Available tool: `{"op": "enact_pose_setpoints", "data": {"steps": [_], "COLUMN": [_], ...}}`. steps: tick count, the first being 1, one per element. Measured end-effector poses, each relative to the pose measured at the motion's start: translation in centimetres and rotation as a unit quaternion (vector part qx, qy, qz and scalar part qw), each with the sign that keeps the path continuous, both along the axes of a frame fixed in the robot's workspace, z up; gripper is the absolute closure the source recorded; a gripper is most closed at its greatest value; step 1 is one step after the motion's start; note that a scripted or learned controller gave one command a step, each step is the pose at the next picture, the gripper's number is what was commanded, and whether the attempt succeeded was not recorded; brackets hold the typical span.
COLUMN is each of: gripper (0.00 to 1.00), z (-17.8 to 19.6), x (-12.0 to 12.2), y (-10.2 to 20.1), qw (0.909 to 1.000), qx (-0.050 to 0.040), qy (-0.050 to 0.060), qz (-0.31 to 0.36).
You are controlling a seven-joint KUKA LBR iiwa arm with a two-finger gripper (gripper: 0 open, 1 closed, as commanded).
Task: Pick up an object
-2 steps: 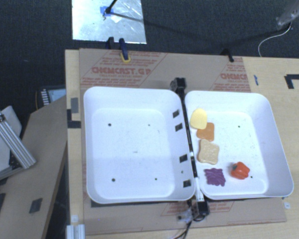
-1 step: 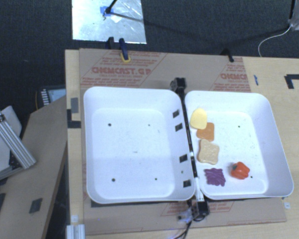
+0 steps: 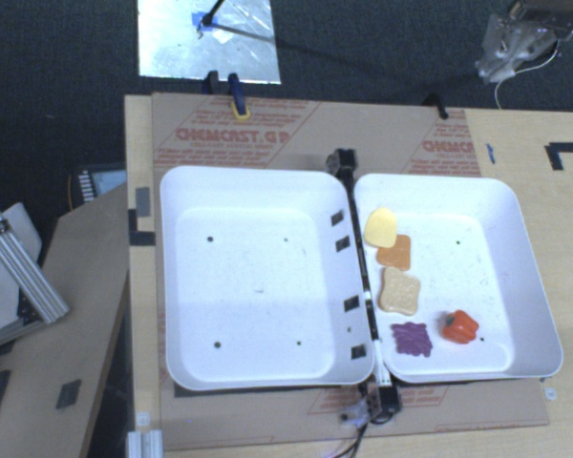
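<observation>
Well, the gripper (image 3: 516, 46) hangs far back at the top right, well apart from the right bin (image 3: 525, 246); its state I cannot tell. Yellow piece (image 3: 381, 227), orange slice (image 3: 394, 252) and bread (image 3: 399, 292) touch, risking a double grab.

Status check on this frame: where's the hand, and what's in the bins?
Hand high at top right, off the bins. Right bin: yellow piece, orange slice, bread, purple piece, red piece. Nothing picked.
</observation>
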State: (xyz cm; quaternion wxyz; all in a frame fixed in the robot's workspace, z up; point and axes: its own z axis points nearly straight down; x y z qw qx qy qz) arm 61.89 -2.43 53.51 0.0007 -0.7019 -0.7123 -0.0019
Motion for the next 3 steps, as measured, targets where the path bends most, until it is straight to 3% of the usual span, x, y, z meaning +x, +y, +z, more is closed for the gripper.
{"op": "enact_pose_setpoints", "data": {"steps": [1, 2, 3], "gripper": [1.00, 1.00, 1.00], "z": [-4.2, 0.3, 0.0], "x": [-1.9, -8.8, -11.7], "y": [8.8, 16.5, 21.6], "qw": [1.0000, 1.0000, 1.0000], "qx": [-0.0003, 0.0007, -0.0003], "qy": [0.002, -0.002, 0.001], "qz": [-0.001, 0.000, -0.002]}}
